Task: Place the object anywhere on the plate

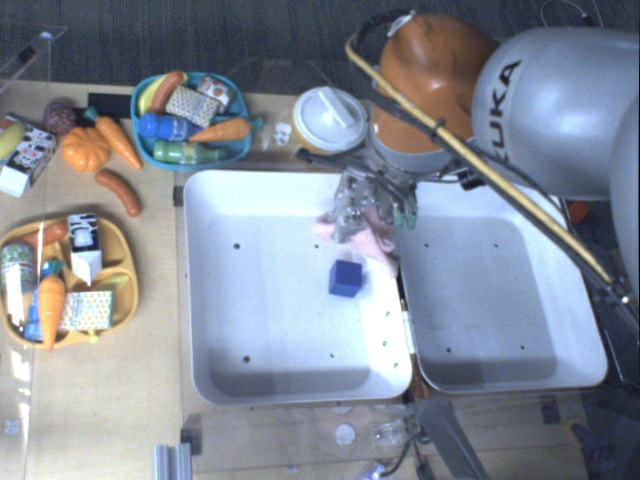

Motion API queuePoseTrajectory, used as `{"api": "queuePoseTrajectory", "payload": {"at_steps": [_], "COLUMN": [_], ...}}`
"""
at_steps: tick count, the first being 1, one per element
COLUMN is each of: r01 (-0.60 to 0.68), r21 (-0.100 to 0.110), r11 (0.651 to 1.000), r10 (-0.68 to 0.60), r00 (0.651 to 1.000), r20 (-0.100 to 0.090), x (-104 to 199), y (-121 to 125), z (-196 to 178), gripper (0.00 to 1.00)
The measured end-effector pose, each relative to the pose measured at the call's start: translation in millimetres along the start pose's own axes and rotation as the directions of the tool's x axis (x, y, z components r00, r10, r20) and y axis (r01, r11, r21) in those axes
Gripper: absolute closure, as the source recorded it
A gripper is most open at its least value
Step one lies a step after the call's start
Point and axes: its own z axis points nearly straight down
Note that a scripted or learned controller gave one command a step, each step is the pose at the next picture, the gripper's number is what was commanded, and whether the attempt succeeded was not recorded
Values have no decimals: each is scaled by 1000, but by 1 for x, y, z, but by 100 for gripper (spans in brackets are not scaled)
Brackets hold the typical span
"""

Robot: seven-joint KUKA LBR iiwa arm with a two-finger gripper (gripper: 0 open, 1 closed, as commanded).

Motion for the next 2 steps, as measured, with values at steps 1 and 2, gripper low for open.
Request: {"api": "queuePoseTrajectory", "payload": {"at_steps": [1,2], "r01": [2,2], "r21": [0,0], "r11": [1000,1000], "r10": [-2,-2], "r00": [1000,1000], "r20": [1,1], "x": [8,7], "y": [51,50], "z": [-10,-10], "gripper": [100,0]}}
